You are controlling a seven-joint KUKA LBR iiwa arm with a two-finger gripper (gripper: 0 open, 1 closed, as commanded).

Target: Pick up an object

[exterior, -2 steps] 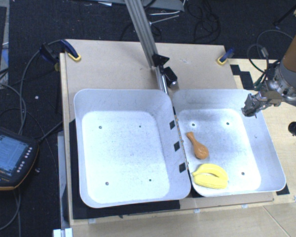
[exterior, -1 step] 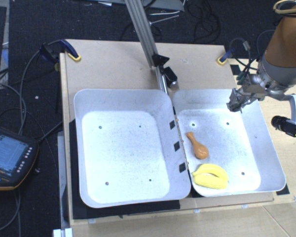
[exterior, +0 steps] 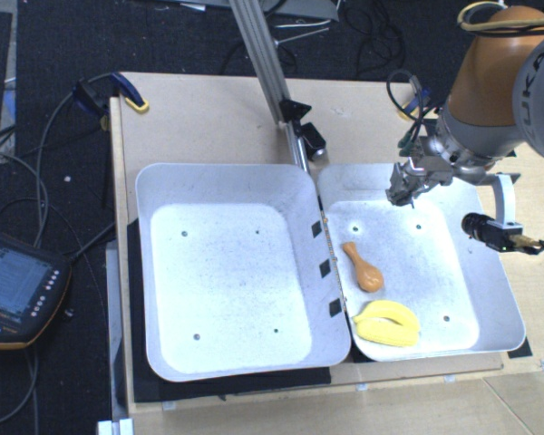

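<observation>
An orange, pear-shaped toy with a thin neck (exterior: pixel 364 267) lies in the right bin (exterior: pixel 471 270), near its left wall. Just below it, by the bin's front edge, rests a yellow banana-like object (exterior: pixel 387 323). My gripper (exterior: pixel 404 191) hangs over the bin's far part, up and to the right of the orange toy and well apart from both objects. Nothing shows between its dark fingers, and the view is too small to tell how they stand.
The left bin (exterior: pixel 227 270) lies beside the right one, their rims meeting at the middle. A slanted metal pole (exterior: pixel 267 57) rises behind the bins. A teach pendant (exterior: pixel 14 288) and cables lie on the floor at left.
</observation>
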